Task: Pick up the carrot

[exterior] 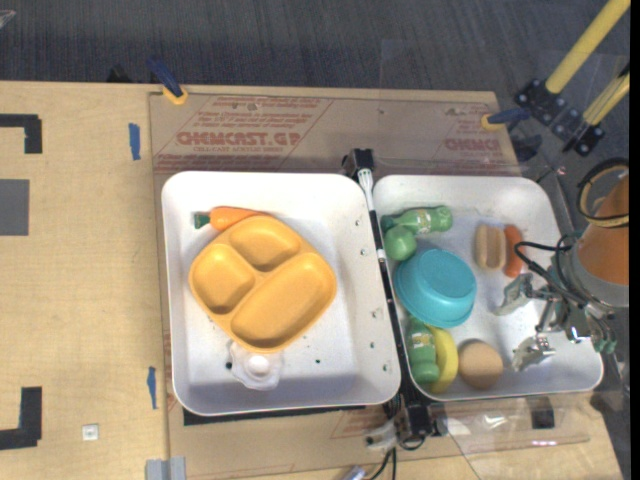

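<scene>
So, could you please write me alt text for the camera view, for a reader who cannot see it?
The carrot lies at the far edge of the left bin, tucked against an upside-down yellow divided plate. The gripper hangs open over the right bin, near an egg, a teal bowl and a hot dog.

At the upper left of the left shallow white plastic bin [190, 368] lies an orange carrot with a green top [232, 217], against a yellow-orange divided plastic plate [262, 280]. The right white bin [540, 200] holds a turquoise plastic bowl [437, 286], a green bottle [418, 222], a yellow banana [446, 359] and a tan egg-shaped piece [481, 364]. The pale wood surface [80, 298] carries black marks and blue tape.
</scene>
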Controlling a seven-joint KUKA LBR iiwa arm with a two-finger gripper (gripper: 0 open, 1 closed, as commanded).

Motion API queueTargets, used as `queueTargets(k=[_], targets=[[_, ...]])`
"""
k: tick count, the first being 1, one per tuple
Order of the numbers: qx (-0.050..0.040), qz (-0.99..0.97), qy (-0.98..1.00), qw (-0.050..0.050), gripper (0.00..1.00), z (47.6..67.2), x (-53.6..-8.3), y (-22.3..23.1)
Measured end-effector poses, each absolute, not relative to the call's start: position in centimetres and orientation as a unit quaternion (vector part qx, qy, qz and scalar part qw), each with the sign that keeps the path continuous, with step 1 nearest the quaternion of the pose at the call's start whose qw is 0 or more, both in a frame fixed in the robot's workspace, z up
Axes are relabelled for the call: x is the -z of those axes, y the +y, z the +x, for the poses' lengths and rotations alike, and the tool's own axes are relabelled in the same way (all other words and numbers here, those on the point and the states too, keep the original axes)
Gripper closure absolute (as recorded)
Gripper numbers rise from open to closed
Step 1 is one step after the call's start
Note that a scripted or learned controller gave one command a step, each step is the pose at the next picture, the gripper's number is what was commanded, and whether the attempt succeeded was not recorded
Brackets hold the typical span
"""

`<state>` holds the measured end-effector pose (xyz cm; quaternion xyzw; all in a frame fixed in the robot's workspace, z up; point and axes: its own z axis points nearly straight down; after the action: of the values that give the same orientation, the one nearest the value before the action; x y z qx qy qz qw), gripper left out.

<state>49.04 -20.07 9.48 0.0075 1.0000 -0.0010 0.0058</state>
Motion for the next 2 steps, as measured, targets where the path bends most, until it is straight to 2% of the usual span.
queueTargets(k=[1, 2], targets=[[0.0058, -0.118, 0.993, 0.006, 0.0, 53.7, -9.1, -14.7], [0.002, -0.172, 0.985, 0.005, 0.0, 57.8, -9.5, -21.0]])
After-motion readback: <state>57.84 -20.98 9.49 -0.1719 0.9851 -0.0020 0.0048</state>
